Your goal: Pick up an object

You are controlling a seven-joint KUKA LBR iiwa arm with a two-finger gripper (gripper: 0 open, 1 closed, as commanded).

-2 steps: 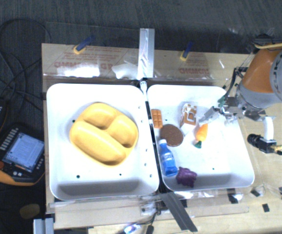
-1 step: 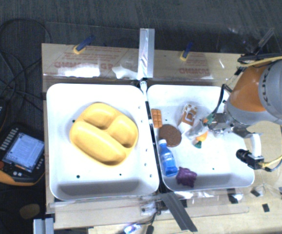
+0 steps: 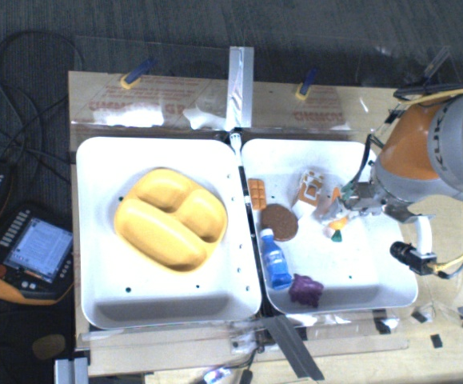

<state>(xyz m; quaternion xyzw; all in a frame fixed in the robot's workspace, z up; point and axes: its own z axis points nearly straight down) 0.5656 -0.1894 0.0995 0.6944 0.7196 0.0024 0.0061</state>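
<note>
A wooden bench (image 3: 447, 326) bears two shallow white bins, left bin (image 3: 95, 214) and right bin (image 3: 375, 282), touching side by side

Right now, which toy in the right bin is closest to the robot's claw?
The small orange-and-green piece, just below the gripper. The brown disc, blue bottle and purple toy lie farther left.

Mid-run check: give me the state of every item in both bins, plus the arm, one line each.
Yellow bread-shaped toy: lying in the left bin.
Blue bottle: on its side, right bin.
Brown disc: flat, by the bottle's cap.
Purple lump: near the front wall.
Orange block: against the divider.
Gripper: low in the right bin.
</note>
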